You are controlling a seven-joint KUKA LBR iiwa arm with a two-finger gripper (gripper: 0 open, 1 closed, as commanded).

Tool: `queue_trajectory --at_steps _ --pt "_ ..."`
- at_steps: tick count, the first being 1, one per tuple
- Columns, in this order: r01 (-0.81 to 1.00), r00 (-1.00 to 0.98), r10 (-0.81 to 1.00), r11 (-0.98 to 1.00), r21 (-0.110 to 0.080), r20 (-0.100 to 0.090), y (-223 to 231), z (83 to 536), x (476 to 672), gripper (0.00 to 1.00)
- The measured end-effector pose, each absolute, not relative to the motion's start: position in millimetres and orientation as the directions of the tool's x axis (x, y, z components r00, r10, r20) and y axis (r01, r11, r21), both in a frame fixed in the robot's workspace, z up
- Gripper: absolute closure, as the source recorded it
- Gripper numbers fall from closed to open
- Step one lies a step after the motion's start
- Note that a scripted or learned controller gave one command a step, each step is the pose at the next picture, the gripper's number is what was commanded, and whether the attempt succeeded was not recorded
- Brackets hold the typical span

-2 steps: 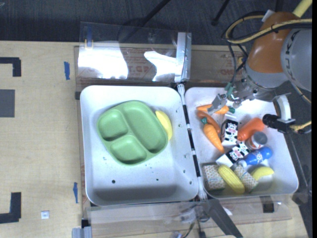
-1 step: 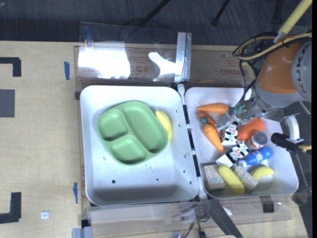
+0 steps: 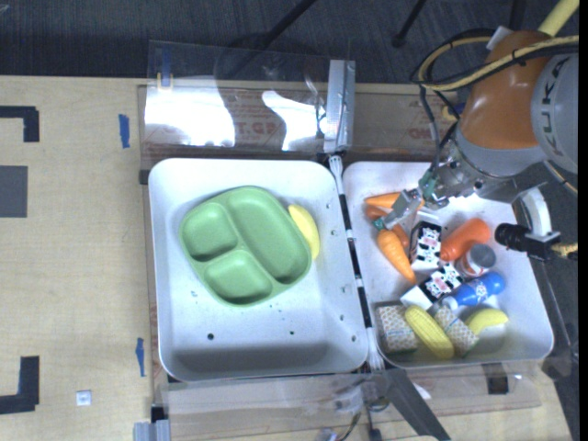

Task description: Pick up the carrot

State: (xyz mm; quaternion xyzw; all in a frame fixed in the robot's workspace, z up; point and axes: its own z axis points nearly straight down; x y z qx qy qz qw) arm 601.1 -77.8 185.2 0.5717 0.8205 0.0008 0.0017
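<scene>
— Camera view, lower right of the frame first: what crowds the right bin (image 3: 537, 338)?

— Along its lower edge, a corn cob (image 3: 428, 330) beside a speckled sponge-like block (image 3: 395, 329), a yellow piece (image 3: 487, 319) and a blue bottle (image 3: 478, 292). Higher up stand black-and-white cartons (image 3: 428, 243) and an orange-red bottle (image 3: 467, 237).

— And the carrot (image 3: 395, 252)?

— It lies slantwise in the bin's left part, just beside the cartons, with a second orange piece (image 3: 381, 205) above it.

— The gripper (image 3: 404, 211)?

— It hangs low just above the carrot's upper end; whether its fingers are apart or together I cannot tell. Nothing shows between them, so I judge this the approach step.

— Next move?

— Centring over the carrot, clear of the cartons and the orange piece.

— Farther left?

— A green divided plate (image 3: 246, 243) and a yellow fruit (image 3: 306, 230) in the left bin (image 3: 175, 338).
</scene>
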Motion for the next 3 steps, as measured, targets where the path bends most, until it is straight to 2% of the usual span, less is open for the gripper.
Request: queue_trajectory --at_steps 1,2,3 --pt "0.995 -0.097 0.995 0.097 0.0 0.0 -121 211 565.0 0.0" --pt "0.992 -0.129 0.992 0.129 0.001 -0.001 -83 185 656.6 0.0" --pt "0.999 -0.053 0.999 0.053 0.001 0.0 -116 102 592.2 0.0"
